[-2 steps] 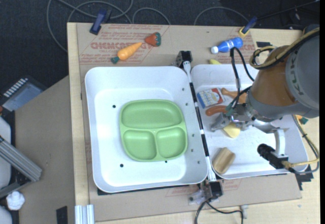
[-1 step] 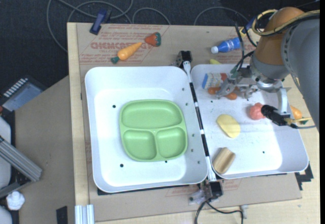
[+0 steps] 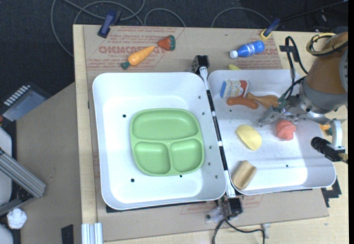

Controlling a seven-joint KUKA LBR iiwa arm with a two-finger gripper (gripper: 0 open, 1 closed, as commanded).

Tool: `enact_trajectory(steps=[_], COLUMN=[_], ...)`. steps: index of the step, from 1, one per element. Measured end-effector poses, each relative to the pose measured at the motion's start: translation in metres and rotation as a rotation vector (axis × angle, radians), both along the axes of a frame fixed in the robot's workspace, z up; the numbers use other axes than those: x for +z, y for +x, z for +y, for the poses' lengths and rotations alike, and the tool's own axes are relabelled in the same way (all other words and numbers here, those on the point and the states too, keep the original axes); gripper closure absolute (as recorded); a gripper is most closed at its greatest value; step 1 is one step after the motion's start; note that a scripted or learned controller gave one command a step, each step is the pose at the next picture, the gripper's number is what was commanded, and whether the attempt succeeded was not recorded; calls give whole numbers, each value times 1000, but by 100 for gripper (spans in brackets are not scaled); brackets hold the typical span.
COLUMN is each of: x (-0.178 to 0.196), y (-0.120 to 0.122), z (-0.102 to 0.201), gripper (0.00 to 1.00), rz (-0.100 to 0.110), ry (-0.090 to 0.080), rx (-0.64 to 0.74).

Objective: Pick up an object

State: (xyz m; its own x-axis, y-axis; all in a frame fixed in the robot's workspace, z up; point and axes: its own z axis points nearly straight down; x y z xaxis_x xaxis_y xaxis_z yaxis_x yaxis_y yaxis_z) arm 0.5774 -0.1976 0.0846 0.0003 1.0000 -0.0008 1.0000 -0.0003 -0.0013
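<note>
So the grey arm with the orange band is hanging over the right-hand white bin (image 3: 310, 179), with its two-finger gripper (image 3: 279, 113) down low at the right of the frame, just above and touching-close to a small pinkish-red rounded toy (image 3: 285, 130). Honestly can't tell how the jaws stand from up here, the metal bits blur together, and nothing is visibly pinched between them.

The other candidates all sit in that same bin: a pale yellow lemon-shaped piece (image 3: 249, 138) left of the red one, an orange sausage-like toy (image 3: 251, 101) toward the top, a little white and blue carton (image 3: 233, 88) near the upper left corner, and a tan bread-looking chunk (image 3: 243, 174) at the bottom edge.

Left bin just has a green divided plastic plate (image 3: 166, 141) (not really grabbable, I'd guess).

My worry: the red thing is round, so it could squirt sideways, or the fingers could snag the orange toy right beside them.
</note>
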Motion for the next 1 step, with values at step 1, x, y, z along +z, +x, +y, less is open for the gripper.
enact_trajectory(steps=[1], x=[0], y=[-22], z=[20], gripper=[0], rz=[0], ry=[2], rx=[0])
